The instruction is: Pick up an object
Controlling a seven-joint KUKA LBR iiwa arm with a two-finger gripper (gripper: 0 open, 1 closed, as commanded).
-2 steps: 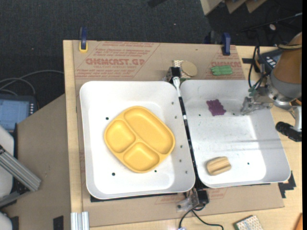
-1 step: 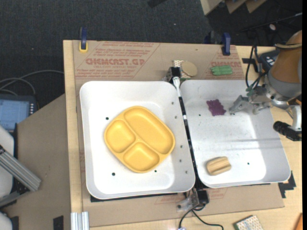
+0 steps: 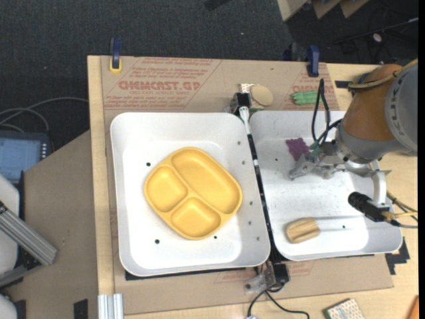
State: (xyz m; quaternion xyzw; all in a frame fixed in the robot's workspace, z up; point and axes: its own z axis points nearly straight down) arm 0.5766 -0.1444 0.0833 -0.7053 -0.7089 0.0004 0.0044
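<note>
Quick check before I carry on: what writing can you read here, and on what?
"CHEMCAST GP": large red print on the brown board beyond the left bin.
Smaller red lines above and below it: too blurred to read.
Red print further right on the board: partly hidden, unreadable.

Dark carpet (image 3: 66,18) surrounds the pale bench board (image 3: 199,72) (red lettering (image 3: 159,84), blue clamps (image 3: 116,55)).

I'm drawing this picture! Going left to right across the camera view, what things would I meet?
First the yellow plate → round tan disc → tan block → orange band on the arm.
</note>
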